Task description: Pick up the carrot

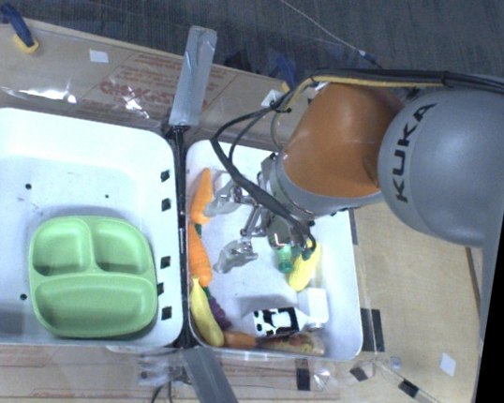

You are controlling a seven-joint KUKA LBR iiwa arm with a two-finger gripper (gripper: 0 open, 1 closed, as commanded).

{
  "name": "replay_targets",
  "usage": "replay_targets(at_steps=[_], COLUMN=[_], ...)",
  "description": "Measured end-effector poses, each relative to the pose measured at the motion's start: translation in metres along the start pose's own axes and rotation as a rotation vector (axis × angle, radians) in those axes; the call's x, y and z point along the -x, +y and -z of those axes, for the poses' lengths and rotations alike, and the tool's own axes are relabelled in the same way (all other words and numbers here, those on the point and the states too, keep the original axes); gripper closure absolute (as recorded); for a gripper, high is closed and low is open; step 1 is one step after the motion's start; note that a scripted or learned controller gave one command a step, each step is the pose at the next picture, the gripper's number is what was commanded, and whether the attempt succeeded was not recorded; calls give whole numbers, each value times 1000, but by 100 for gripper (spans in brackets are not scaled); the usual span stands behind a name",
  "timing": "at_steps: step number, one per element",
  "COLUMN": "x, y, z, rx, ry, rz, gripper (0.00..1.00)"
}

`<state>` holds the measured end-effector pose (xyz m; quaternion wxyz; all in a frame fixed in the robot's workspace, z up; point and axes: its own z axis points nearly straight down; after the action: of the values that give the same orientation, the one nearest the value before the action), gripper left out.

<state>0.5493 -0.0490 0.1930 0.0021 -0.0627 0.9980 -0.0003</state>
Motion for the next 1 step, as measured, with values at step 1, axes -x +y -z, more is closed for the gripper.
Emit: replay_targets(at_steps=[1], x=[43], y=[-54], z=[-89], rx=[-7], ry=[-15], rz=[14], gripper=[0])
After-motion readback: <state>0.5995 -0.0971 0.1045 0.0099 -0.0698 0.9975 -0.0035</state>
